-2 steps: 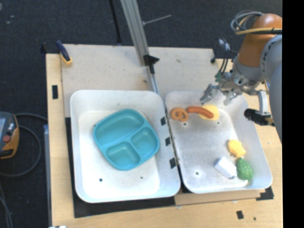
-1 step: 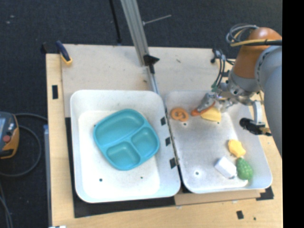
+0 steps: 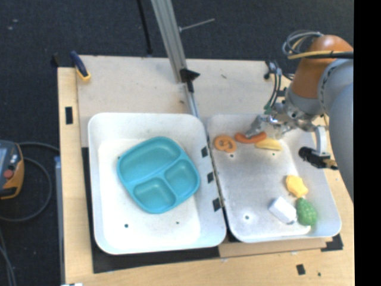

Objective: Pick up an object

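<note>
Pincer (image 3: pixel 262 126) grip unclear, over orange carrot (image 3: pixel 250 137); its long axis runs left-right

Right bin contents: orange-red curved piece (image 3: pixel 249 137) and pale yellow piece (image 3: pixel 269 144), lying flat just below the gripper (image 3: pixel 266 126) fingers; orange ring-shaped piece (image 3: pixel 224 143) to their left; yellow lump (image 3: pixel 296 186), white block (image 3: pixel 282 210), green lump (image 3: pixel 306 212) well apart, nearer the bin's front corner.

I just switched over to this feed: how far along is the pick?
Done: the gripper is down in the right bin, at its far edge, right by the orange piece and the yellow piece. In hand: nothing I can confirm; I cannot tell whether it grips either one. Left: a confirmed grasp and the lift. The teal tray lies in the left bin.
</note>
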Controlling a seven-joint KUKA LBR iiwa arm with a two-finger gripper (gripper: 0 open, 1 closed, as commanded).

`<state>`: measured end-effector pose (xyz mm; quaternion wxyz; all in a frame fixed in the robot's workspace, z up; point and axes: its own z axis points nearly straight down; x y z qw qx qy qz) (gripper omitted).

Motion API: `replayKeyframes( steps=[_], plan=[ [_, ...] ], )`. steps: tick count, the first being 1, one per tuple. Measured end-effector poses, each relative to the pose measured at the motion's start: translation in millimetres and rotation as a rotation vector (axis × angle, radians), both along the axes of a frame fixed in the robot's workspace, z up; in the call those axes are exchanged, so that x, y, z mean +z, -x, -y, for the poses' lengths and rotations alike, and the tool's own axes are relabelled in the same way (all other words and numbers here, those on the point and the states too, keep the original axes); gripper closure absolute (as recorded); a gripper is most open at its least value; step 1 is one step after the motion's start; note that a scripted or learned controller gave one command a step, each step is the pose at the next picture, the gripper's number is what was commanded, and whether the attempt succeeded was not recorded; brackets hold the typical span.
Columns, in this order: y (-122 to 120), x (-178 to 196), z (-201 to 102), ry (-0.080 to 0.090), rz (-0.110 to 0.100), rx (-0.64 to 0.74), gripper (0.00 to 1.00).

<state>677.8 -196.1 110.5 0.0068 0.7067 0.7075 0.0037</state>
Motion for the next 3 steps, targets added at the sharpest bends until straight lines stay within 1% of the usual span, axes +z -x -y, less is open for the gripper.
replayKeyframes(
  steps=[1, 2, 3],
  plan=[
    [-2, 14, 1, 0.005, 0.01, 0.003, 1.0],
    [6, 71, -1, -0.002, -0.008, 0.0, 1.0],
    [0, 136, 2, -0.001, -0.005, 0.001, 1.0]
  ],
)
